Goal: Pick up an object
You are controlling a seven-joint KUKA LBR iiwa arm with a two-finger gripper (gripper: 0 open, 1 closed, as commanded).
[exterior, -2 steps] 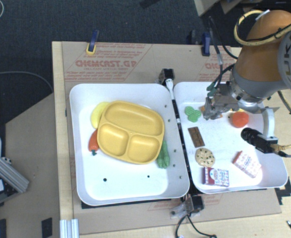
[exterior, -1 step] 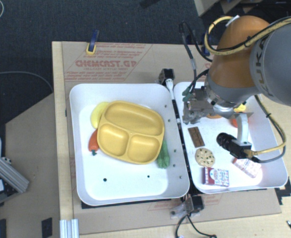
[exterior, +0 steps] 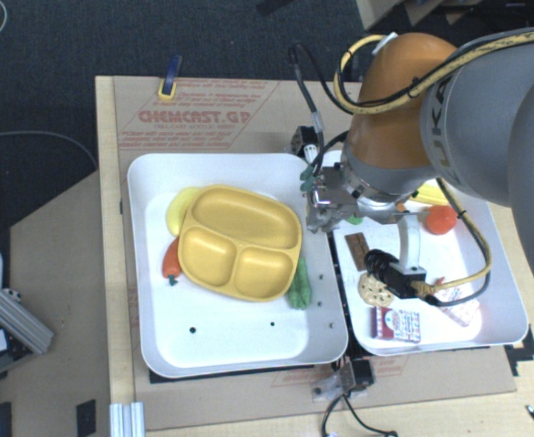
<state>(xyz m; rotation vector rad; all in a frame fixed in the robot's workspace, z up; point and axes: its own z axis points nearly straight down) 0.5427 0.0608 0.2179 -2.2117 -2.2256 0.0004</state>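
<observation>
Jaws at the end of my grey arm sit low over the seam between the two white bins, at the upper end of that seam; whether they are parted or closed I cannot tell, since my wrist and its orange band cover them from above. Nothing shows between them.

Left of my jaws lies the left bin. Its main content is a yellow divided tray, three compartments facing up, just beside my jaws on their left and slightly below. A yellow object peeks from under the tray's upper left corner. An orange-red carrot-like piece touches the tray's left edge, far from my jaws. A green leafy item lies against the tray's lower right corner, below my jaws and near the seam.

Right of my jaws lies the right bin. A brown bar sits just below my jaws. Further below are a round cracker-like disc and a small red-and-white carton. A red ball rests to the right of my jaws, partly behind my wrist. Black and yellow cables cross this bin.

Both bins rest on a brown cardboard sheet on the table.
</observation>
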